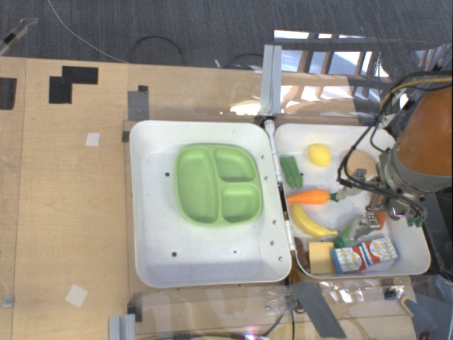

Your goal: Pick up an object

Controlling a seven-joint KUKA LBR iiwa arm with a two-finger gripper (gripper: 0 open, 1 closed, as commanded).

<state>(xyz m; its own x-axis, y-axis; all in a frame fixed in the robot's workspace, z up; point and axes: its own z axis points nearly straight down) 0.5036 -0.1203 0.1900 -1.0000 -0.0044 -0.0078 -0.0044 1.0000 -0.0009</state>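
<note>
The right bin (pixel 297 139) holds several toy foods: a yellow lemon (pixel 320 155), a green vegetable (pixel 291 171), an orange carrot (pixel 308 197), a banana (pixel 310 222), a yellow block (pixel 320 256), a blue and white carton (pixel 364 255) and a tan round piece (pixel 361 165). My gripper (pixel 368 222) is low in this bin's right half, just above the carton and right of the banana's tip. A small red-orange item (pixel 381 218) shows beside it. The arm's wrist covers the bin's right side.
The left bin (pixel 152 211) holds a green divided plate (pixel 216 184) at its middle. A metal post (pixel 271 80) stands behind the ridge between the two bins. Cables loop around the arm's orange band (pixel 428 137).
</note>
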